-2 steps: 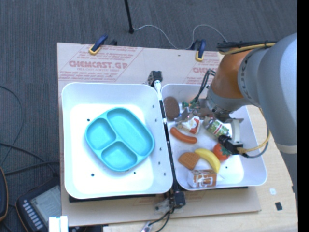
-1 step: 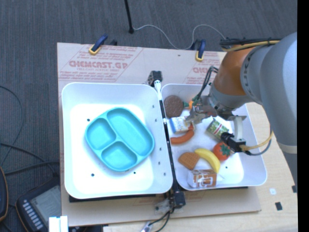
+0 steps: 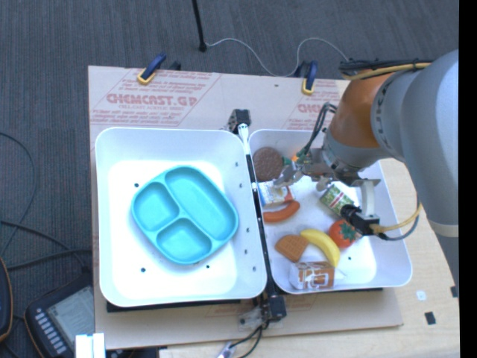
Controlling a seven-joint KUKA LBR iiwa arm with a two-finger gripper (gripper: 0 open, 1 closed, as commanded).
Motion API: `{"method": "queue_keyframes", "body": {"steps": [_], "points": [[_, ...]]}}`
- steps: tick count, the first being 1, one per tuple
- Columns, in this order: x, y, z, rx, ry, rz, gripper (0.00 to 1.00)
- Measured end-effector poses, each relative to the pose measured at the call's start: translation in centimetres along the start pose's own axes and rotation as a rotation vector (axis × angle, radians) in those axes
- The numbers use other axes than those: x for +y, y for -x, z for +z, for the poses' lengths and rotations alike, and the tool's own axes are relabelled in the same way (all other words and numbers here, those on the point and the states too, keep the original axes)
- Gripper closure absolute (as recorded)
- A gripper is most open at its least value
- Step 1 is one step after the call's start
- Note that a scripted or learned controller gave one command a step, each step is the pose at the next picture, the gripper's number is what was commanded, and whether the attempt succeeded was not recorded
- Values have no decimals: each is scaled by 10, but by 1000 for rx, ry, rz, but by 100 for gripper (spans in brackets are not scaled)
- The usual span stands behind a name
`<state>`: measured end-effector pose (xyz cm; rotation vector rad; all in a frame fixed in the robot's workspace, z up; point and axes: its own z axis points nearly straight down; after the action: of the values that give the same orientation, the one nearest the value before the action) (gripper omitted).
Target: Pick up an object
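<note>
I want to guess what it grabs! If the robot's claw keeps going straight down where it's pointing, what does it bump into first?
Probably the small white packet by the divider, with the orange-red sausage just beyond it. The gripper points down toward them, but one slanted view leaves depth unsure.

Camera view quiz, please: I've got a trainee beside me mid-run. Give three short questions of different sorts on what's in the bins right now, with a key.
1. True or false: the blue divided plate lies in the left bin.
2. Multiple choice: which item lies directly next to the banana on its right side in the picture? A) brown round patty B) tomato C) blue clamp
3. Fill in: the pincer is over the ____ bin.

Key
1. True.
2. B, the tomato. The brown round patty sits at the far end of the right bin, and the blue clamp is on the board behind the bins.
3. Right.
</note>
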<state>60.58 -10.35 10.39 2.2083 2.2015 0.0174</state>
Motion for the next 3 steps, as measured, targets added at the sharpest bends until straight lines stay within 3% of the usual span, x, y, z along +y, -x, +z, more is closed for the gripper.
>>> {"method": "queue_keyframes", "body": {"steps": [1,2,3], "points": [[1,-1,-10,3,0,0,100],[1,-1,-10,3,-1,0,0],[5,-8,13,9,-14,-4,0]]}}
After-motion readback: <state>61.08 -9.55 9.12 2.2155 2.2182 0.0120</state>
